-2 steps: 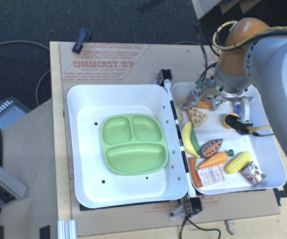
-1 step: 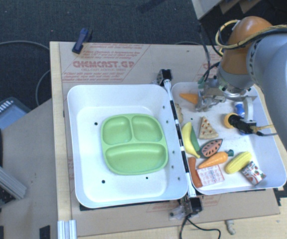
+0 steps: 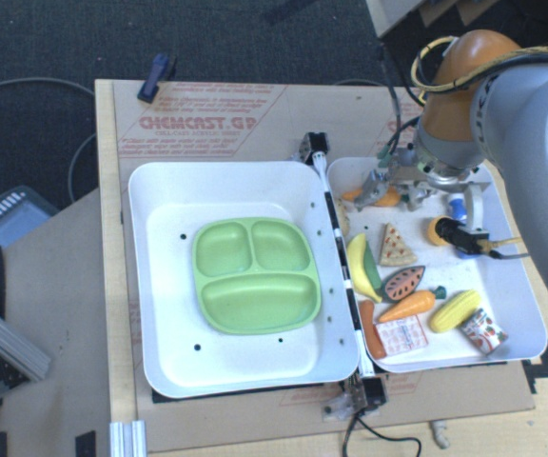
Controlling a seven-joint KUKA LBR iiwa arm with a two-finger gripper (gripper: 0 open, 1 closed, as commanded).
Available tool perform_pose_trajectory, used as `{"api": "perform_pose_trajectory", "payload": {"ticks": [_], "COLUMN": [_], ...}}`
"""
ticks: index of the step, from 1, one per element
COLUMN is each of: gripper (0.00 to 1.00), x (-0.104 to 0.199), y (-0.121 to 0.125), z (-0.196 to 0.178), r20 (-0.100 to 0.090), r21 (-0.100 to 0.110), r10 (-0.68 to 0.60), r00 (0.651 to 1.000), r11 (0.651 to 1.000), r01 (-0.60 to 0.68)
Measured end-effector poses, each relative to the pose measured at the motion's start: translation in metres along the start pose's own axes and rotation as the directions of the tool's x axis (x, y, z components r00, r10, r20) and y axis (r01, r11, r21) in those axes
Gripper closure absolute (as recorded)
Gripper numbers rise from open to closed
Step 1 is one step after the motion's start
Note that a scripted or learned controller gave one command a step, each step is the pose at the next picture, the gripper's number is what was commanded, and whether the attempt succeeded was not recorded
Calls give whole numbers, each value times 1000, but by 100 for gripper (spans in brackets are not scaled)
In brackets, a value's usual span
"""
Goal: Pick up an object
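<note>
Item under inspection: a small orange piece (image 3: pixel 362 196) in the right bin (image 3: pixel 531 336), beyond the banana (image 3: pixel 359 265) toward the bin's far corner, close to the dividing wall. Its long axis runs roughly across the view, from the wall side toward the arm. Which end is the front cannot be told, since the arm-side end is hidden under the hand (image 3: pixel 395 187). The visible part is plain orange and smooth, and its exact shape is unclear. The hand stands directly over that end, farther from the banana than the piece itself. Whether the hand is apart, together or clamped on the piece cannot be told. Right bin contents: the banana, yellow with a green edge, lies lengthwise along the dividing wall. A tan wedge (image 3: pixel 395 246) sits just beside the banana on the arm side. A dark red leaf-shaped piece (image 3: pixel 403 282) lies near the banana's lower end. A carrot (image 3: pixel 407 306) lies just nearer than that, green tip pointing away from the banana. A corn cob (image 3: pixel 455 310) lies beyond the carrot. A red-and-white packet (image 3: pixel 402 335) lies nearer than the banana. A small carton (image 3: pixel 484 331) sits well apart from the banana, toward the near right corner. Left bin (image 3: pixel 150 255), across the wall from the banana, holds one green divided plate (image 3: pixel 255 274) lying flat. Both bins rest on the tabletop (image 3: pixel 207 122).
</note>
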State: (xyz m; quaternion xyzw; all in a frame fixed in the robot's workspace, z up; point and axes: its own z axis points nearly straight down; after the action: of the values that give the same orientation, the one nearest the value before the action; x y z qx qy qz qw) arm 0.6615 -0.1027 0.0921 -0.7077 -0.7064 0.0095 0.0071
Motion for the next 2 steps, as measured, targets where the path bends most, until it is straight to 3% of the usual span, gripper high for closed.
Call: {"api": "perform_pose_trajectory", "payload": {"ticks": [1, 2], "gripper": [0, 0], "x": [6, -45], "y": [-69, -3], "z": [10, 11], "r20": [-4, -7], "r21": [-22, -1], "r10": [-1, -4], "r00": [1000, 1000], "r11": [1000, 1000], "r01": [1, 4]}}
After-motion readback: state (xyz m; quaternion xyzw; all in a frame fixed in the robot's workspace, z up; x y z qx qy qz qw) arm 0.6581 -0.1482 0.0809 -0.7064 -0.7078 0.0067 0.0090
